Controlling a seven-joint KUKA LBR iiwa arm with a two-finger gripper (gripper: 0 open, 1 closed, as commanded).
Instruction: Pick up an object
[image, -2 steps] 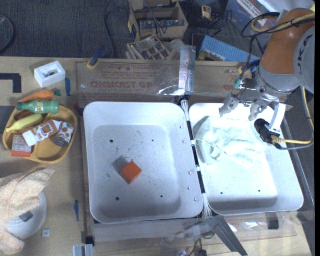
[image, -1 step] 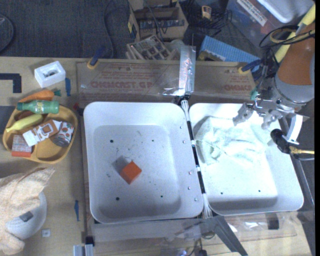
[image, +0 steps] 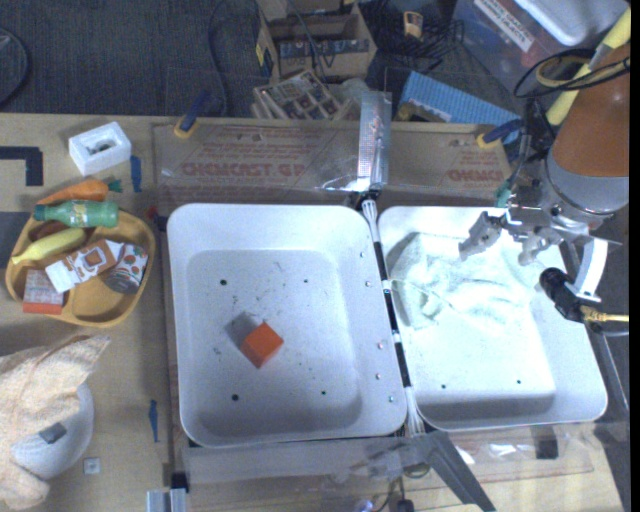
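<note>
A robotics lab: white bins (image: 200, 230), cables (image: 560, 70), cluttered workbench (image: 60, 130).

The arm (image: 600, 120) is cut off by the right and top edges.

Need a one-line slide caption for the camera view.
KUKA arm's gripper poised above the right bin; an orange block lies in the left bin.

A block (image: 263, 344) was placed in the left bin (image: 200, 235), near its middle. The right bin (image: 570, 395) was set touching that bin's right side. A bowl (image: 100, 305) of items was set left of it.
</note>
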